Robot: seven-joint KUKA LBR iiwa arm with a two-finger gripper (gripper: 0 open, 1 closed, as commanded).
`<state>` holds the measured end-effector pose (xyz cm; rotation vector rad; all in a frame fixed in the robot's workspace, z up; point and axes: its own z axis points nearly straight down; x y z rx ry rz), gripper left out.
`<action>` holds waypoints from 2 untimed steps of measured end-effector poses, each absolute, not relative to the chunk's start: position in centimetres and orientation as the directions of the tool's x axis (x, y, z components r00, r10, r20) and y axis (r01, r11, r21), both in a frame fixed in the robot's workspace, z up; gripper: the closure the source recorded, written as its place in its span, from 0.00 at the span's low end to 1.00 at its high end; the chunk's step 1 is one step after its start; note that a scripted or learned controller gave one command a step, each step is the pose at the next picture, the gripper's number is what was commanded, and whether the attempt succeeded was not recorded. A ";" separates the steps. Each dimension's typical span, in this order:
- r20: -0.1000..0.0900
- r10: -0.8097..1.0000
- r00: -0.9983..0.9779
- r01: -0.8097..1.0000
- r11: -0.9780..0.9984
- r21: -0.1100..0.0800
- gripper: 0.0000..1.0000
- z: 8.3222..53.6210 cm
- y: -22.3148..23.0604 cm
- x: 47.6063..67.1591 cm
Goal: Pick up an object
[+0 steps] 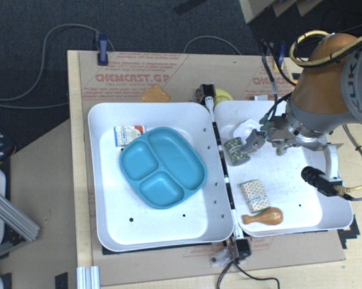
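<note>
Dark carpet lies around the tabletop (138,71), a pale board with red lettering that carries two shallow white bins side by side. The left bin (108,221) holds two things: one blue divided plate (162,167) with three sections, and one small packet (127,134) tucked against the plate's upper-left edge. The right bin (307,218) holds four things that I can count: a green-grey crumpled object (235,151) near the dividing wall, a white lump (247,127) just above it, a small patterned packet (253,194) lower down, and a brown pear-shaped piece (264,217) lying on its side just below that packet. Beyond the bins, an orange thing (155,93) and a yellow one (223,95) sit on the board.

The arm reaches in from the right, its orange band bulking above the wrist, bent low over the right bin. The hand (253,142) points left toward the green-grey object, close beside it; whether it is clenched or released I cannot tell.
</note>
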<state>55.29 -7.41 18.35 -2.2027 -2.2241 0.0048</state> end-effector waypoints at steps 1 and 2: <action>0.002 1.000 0.003 1.000 -0.003 -0.007 0.00 10.4 -9.9 51.5; -0.006 1.000 -0.003 1.000 0.003 0.014 0.00 8.9 -15.3 64.7</action>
